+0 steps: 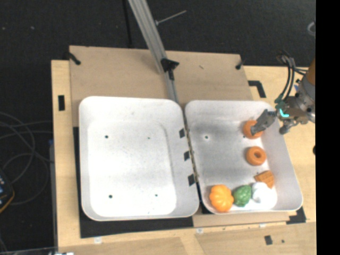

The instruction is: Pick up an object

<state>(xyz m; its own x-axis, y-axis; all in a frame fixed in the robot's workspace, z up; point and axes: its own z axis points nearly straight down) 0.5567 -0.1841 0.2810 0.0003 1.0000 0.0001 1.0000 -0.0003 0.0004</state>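
One orange piece (pixel 251 129) at right bin's (pixel 223 116) 1 o'clock, round, no clear axis; end effector (pixel 273 122) straddles it, fingers spread.

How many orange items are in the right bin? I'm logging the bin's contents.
4: one by the gripper at, a ring, a piece near the right wall, a pumpkin in front.
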